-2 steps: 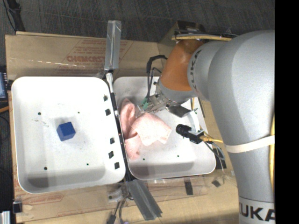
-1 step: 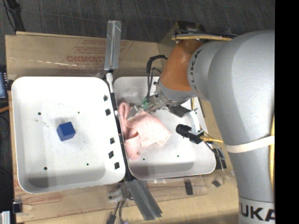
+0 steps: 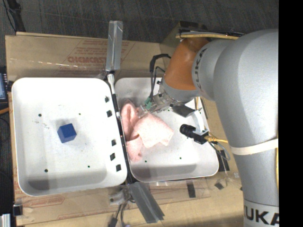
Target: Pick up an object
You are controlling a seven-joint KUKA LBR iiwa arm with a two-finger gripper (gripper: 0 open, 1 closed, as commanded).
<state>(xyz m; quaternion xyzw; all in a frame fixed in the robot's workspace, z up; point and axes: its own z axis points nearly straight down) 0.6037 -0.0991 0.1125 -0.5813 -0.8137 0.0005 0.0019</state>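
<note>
A crumpled pink cloth (image 3: 144, 132) lies in the right bin (image 3: 165, 170), against its left wall. A small blue cube (image 3: 66, 132) rests on the floor of the left bin (image 3: 28, 103), left of centre. My gripper (image 3: 150, 104) reaches down into the right bin from the right and sits at the cloth's upper edge, touching or just above it. The wrist and its orange band (image 3: 182, 70) hide the bin's far right corner. I cannot make out anything lifted from the bin floor.
The grey arm (image 3: 246, 103) covers the right side of the view. A black fitting (image 3: 191, 131) with a yellow cable sits over the right bin's right side. A metal bar (image 3: 113, 46) rises behind the bins' shared wall.
</note>
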